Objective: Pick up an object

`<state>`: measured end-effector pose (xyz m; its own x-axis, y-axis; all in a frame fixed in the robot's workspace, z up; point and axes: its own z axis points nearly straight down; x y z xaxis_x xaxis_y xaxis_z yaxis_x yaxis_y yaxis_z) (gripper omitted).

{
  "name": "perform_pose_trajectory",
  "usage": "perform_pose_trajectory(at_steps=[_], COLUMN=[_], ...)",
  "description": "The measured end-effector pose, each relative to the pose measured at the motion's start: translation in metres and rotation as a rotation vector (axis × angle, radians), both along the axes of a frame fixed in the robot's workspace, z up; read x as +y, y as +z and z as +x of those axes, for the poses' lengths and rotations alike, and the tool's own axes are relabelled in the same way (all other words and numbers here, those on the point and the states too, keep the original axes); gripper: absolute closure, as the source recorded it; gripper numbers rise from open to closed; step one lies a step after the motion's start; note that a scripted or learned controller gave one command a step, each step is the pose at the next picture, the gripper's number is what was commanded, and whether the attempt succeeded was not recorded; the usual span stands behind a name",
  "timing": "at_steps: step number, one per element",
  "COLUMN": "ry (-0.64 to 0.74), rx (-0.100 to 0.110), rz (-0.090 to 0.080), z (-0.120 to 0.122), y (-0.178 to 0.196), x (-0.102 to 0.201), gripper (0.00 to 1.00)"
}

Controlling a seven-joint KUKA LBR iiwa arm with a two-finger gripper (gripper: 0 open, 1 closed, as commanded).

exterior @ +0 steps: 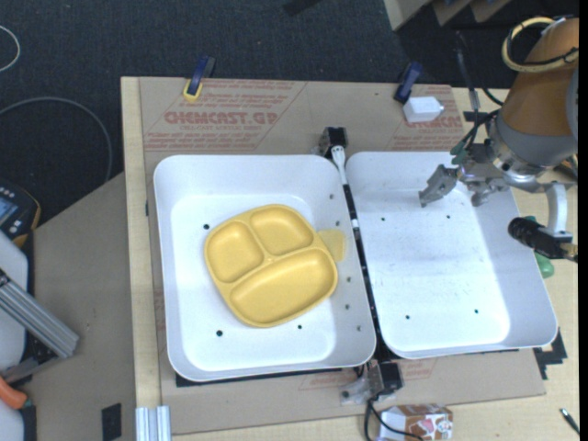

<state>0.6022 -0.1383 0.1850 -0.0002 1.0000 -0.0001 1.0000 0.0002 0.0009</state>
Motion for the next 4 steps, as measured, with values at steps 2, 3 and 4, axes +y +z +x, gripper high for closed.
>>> perform_pose_trajectory(at_steps=[2, 3, 4], ry=[0.002, 0.009, 0.001], rx=[-0.015, -0.013, -0.006], rz=[-0.001, 0.002, -0.001], z=[-0.106, -0.123, -0.122], y=[0.202, 0.289, 0.294], x=[0.049, 0.118, 0.114], gripper=[0.00, 0.00, 1.00])
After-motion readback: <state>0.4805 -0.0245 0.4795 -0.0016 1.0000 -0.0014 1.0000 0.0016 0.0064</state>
